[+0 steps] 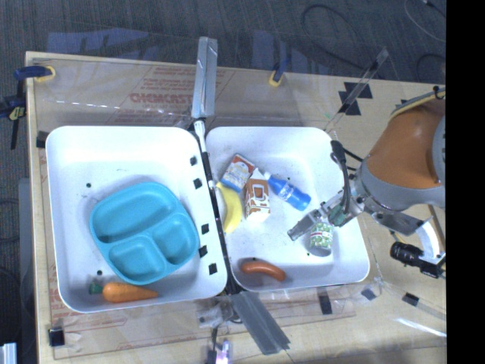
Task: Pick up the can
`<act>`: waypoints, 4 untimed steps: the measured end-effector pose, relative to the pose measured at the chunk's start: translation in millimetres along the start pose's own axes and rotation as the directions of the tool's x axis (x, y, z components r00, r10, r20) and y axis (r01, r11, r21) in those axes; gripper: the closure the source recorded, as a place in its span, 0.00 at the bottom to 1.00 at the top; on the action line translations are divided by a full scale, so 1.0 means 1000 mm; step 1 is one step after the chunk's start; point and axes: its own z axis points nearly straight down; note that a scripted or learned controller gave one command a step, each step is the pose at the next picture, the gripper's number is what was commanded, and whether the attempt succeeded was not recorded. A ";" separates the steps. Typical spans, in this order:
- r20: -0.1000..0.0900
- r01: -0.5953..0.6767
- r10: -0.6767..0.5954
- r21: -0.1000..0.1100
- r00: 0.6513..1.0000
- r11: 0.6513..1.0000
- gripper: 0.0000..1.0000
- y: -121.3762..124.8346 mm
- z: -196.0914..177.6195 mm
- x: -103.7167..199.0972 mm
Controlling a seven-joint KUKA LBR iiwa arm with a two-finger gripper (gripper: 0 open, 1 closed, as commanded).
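The can (320,237) lies in the right bin (303,139) near its right wall, directly below and touching the gripper (312,224), whose grey fingers reach left over it; whether the jaws are spread or closed cannot be told.

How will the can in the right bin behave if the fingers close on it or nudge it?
The can looks rigid and cylindrical, so it probably won't deform under the gripper. It seems to lie on its side near the right bin's wall, so a nudge may roll it. Its printed surface looks smooth, possibly slippery.
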 end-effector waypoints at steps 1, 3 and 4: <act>-0.002 -0.031 0.031 0.001 1.000 1.000 0.00 0.000 0.113 0.001; -0.001 0.013 -0.013 0.000 1.000 1.000 0.00 0.062 0.011 -0.029; -0.003 0.028 -0.028 0.002 1.000 1.000 0.00 -0.001 0.042 0.001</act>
